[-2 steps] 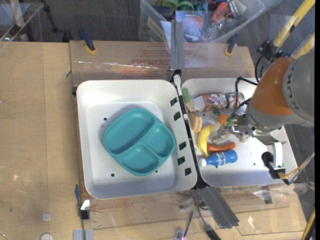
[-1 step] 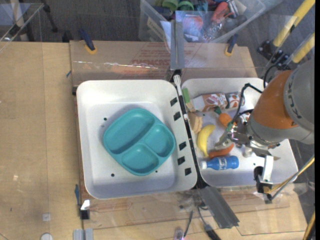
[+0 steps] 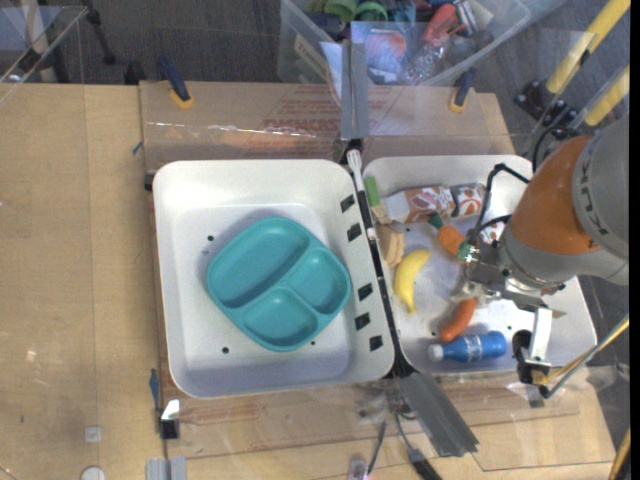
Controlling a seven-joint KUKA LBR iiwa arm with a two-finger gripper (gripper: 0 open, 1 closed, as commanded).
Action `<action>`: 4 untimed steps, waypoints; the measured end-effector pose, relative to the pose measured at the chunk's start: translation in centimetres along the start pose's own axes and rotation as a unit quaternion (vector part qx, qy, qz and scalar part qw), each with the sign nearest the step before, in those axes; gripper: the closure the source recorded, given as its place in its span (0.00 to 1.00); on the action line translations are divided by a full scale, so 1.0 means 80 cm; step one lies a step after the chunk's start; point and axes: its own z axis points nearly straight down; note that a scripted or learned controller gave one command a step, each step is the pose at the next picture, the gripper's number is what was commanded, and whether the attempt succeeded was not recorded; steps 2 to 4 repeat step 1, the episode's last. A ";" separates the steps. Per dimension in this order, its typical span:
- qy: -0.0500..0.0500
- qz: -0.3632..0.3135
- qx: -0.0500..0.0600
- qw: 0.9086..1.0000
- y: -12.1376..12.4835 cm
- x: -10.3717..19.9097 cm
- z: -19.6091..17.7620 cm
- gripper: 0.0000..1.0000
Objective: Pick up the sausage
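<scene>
While arm hangs over rt bin (image 3: 575, 343), wood bench (image 3: 70, 268), clear tote (image 3: 300, 28) behind, tool (image 3: 478, 286) state unclear.

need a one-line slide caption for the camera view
KUKA arm's gripper hovers over the right bin near the orange sausage, beside a banana and blue bottle; teal divided plate in left bin.

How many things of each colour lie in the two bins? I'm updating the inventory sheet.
Teal: 1, divided plate
Yellow: 1, banana
Orange: 2, sausage, carrot
Blue: 1, bottle
Red-and-white: 1, packet
Tan: 1, small piece
Total: 7
</scene>
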 end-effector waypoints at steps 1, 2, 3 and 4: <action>0.000 -0.043 0.007 0.999 0.054 0.086 -0.106 1.00; 0.000 -0.043 0.007 0.999 0.054 0.086 -0.106 1.00; 0.000 -0.043 0.007 0.999 0.054 0.086 -0.106 1.00; 0.000 -0.043 0.007 0.999 0.054 0.086 -0.106 1.00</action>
